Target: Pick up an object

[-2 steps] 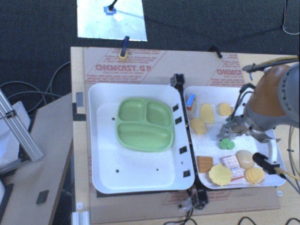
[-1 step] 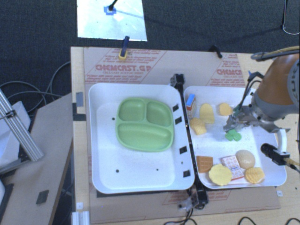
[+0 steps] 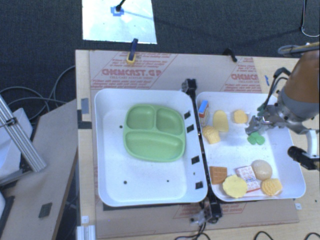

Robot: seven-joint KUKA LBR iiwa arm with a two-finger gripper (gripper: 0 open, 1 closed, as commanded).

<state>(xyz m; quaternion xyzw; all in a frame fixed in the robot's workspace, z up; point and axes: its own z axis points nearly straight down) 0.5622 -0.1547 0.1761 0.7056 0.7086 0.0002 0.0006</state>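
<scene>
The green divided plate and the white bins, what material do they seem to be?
The green divided plate looks like moulded plastic, matt, with soft rounded compartment ridges. The two white bins seem to be thin formed plastic, slightly glossy, with rounded corners; this is only a guess.

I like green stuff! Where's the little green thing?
The little green thing lies in the right bin, just under the tool, right of the yellow corn.

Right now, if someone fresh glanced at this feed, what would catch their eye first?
Probably the green divided plate lying in the middle of the left bin. Next, the arm reaching in from the right, its gripper low over a small green piece in the right bin, with yellow and tan toy foods scattered along that bin's far and near sides.
</scene>
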